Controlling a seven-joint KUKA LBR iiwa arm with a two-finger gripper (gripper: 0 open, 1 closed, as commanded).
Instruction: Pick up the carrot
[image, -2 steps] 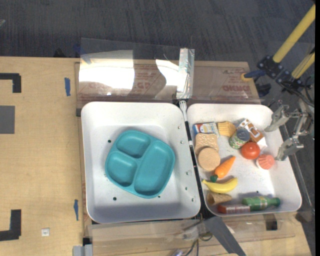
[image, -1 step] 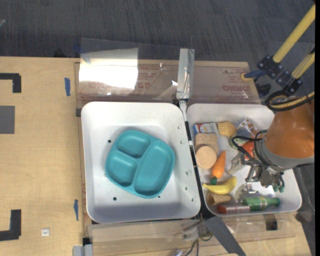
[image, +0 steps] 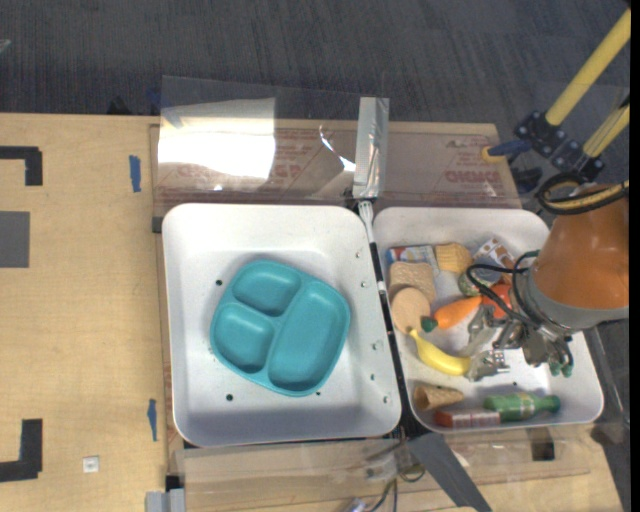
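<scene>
The carrot (image: 457, 311) is orange with a green top pointing left. It lies tilted in the middle of the right bin (image: 470, 214), just above a yellow banana (image: 441, 356). My gripper (image: 489, 343) hangs low over this bin, right beside the carrot's thick right end and above the banana's right tip. The grey wrist and orange band (image: 590, 265) rise behind it at the right and hide part of the bin. Nothing can be seen held in the gripper.
Around the carrot lie tan bread slices (image: 408, 290), a cheese wedge (image: 453, 258), a cone (image: 436, 396) and a green bottle (image: 520, 405) along the front wall. The left bin (image: 200, 400) holds a teal divided plate (image: 280, 325).
</scene>
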